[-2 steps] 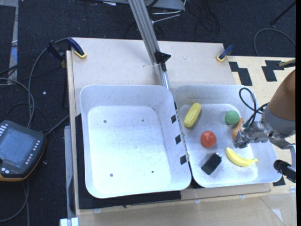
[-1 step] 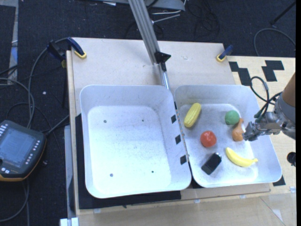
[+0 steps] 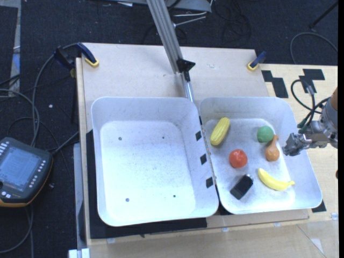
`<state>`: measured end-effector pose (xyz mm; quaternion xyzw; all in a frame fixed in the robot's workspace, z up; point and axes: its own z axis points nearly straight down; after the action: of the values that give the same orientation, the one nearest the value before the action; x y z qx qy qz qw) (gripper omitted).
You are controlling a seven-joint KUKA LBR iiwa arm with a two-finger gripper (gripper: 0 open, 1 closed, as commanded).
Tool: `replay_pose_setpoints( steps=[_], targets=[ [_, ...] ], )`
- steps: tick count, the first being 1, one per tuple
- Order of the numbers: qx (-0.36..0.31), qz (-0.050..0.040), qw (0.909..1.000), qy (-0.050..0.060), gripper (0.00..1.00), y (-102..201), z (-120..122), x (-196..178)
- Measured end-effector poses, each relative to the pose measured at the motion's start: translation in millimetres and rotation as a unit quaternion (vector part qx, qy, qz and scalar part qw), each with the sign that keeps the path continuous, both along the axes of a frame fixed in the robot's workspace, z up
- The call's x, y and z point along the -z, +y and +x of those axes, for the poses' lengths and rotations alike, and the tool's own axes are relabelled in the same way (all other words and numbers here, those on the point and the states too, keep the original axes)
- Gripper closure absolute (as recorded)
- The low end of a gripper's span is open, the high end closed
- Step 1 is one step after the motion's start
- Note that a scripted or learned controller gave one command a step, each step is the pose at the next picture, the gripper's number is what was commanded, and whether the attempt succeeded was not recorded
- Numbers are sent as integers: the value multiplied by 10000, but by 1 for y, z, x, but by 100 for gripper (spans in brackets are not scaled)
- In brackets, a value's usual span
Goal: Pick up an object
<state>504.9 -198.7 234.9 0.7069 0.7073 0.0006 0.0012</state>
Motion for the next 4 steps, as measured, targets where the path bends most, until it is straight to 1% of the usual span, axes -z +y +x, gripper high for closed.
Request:
replay_pose_setpoints(
  steps=[1, 2, 3, 4],
  targets=[
    [-20, 10, 10000, 14, 100, 59, 5, 8],
    [-23, 10, 10000, 10, 100, 116, 3, 2],
    [-16, 9, 10000, 15, 100, 172, 6, 10],
    [-16, 9, 10000, 19, 100, 223, 14, 18]
  ],
)
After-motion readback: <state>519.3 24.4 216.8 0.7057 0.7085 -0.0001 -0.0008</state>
